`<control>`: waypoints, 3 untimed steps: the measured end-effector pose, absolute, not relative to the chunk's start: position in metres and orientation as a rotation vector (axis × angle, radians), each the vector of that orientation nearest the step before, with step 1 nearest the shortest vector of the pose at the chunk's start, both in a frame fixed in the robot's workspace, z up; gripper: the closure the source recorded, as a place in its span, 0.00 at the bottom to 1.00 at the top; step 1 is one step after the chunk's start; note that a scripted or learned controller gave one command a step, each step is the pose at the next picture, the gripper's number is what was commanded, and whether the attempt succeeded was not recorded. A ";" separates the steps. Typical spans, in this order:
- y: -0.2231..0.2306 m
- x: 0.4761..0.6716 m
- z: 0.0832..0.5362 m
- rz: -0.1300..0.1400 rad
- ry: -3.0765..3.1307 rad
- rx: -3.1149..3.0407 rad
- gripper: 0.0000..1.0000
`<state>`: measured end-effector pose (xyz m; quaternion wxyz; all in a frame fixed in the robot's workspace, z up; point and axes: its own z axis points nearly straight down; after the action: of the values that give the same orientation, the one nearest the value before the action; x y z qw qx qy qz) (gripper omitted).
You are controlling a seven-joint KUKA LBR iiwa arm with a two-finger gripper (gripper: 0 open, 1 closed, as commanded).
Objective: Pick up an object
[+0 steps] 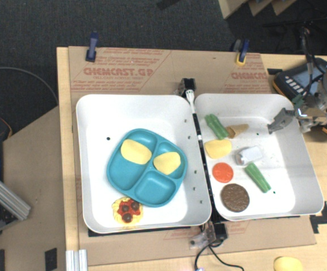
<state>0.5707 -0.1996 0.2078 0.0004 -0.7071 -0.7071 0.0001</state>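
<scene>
Camera view, lower frame upward: pizza slice and blue tray in left bin; brown disc, orange disc, green pieces in right bin. At right edge, hand hovers, holding nothing; how far open cannot be told. Risk: closing on bare bin floor, nearest objects lying apart

Bench: two white bins side by side
</scene>
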 end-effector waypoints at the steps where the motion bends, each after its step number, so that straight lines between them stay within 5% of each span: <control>1: -0.143 0.474 0.164 0.005 -2.212 -2.214 0.00; 2: -0.146 0.480 0.177 -0.001 -2.222 -2.225 1.00; 3: -0.193 0.491 0.084 0.006 -2.213 -2.222 1.00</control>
<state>0.4909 -0.1929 0.0842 0.0027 -0.7086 -0.7056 0.0019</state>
